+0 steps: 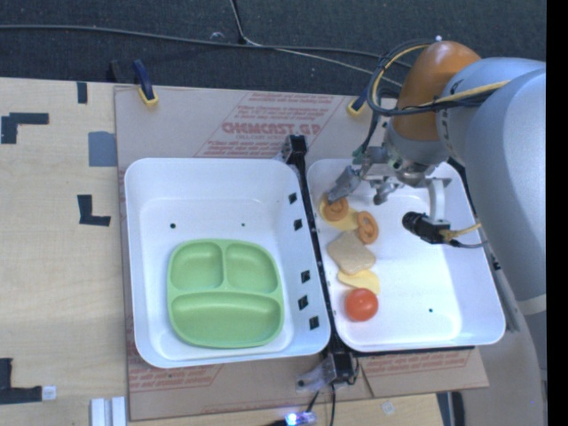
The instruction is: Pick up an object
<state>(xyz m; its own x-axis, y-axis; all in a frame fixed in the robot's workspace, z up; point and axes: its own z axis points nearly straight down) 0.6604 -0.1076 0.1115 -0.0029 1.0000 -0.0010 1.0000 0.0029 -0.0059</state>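
A robot arm works over two white bins on a wooden table, seen from above. In the left bin lies a green divided plate, filling the 6 o'clock half of that bin and well apart from the action. The right bin holds the candidates for picking, strung along its 9 o'clock wall: an orange ring-shaped piece at the top, a second orange piece just beside it at 4 o'clock, then a tan slab, a yellow slice partly under it, and a red tomato-like ball at 6 o'clock. The jaws hang at 1 o'clock from the orange ring, close above it, spread apart and grasping nothing. The pick has not yet been made, by the look of it. The likely trouble: the ring sits hard by the bin wall and the black divider (little room for a finger on that side), so a descent could strike the wall or nudge the ring against its neighbour; a flat piece may also slip out as the jaws close.
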